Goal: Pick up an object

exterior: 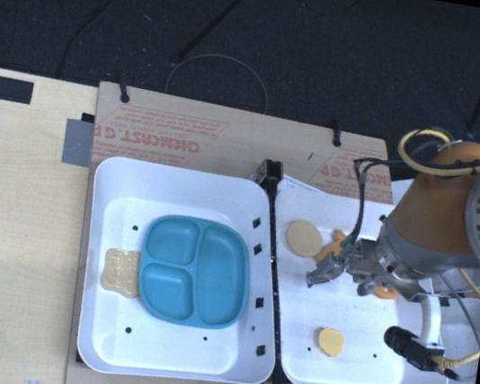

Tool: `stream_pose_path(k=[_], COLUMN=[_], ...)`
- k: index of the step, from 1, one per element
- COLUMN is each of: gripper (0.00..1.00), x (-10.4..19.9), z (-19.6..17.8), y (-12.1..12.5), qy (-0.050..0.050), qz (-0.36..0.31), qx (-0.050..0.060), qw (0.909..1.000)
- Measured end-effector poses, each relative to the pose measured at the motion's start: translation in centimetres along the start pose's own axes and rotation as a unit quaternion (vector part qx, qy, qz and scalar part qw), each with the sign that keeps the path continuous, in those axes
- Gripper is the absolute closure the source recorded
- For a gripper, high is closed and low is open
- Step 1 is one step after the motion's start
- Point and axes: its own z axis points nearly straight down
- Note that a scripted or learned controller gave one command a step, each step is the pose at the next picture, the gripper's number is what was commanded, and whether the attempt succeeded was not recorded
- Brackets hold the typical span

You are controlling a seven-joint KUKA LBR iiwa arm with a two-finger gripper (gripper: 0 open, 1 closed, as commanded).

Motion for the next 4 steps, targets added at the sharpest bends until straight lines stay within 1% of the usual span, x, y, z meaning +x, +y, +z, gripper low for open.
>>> stream_pose_path(k=[1, 2, 3, 4], gripper=[0.00, 0.00, 0.00, 1.00], x=[0.0, 0.0, 0.1, -0.1], z=[-0.7, 3.9, 9.3, 8.1], y=[0.3, -0.4, -0.5, -0.5], qy=[-0.001, 0.000, 0.000, 0.000], qz=[-0.001, -0.001, -0.001, 0.003], qx=[-0.007, -0.003, -0.003, -0.004], qw=[1.0000, 1.0000, 1.0000, 1.0000])
